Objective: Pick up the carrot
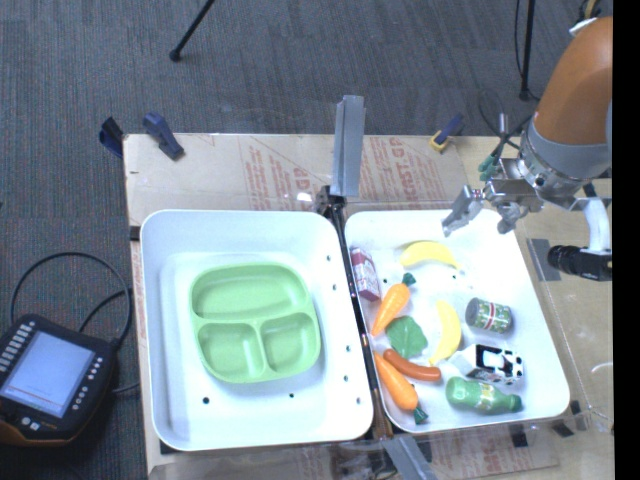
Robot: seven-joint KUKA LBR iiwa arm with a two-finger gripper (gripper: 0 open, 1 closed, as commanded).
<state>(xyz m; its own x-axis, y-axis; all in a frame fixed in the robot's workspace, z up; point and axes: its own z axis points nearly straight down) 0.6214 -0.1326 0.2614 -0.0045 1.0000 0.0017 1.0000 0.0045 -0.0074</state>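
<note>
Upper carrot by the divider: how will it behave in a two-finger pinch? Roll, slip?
The upper carrot looks like smooth moulded plastic, so probably stiff and light. Its taper may let it squirt out toward the thin end if pinched off-centre. It lies close to the green leaf and the red pack, so a nudge likely shifts those too.

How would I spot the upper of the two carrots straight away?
Look in the right-hand white bin, along its left wall. The orange toy carrot lies slanted there, green tip pointing up towards a yellow banana. The other orange carrot lies lower, beside a red sausage.
</note>
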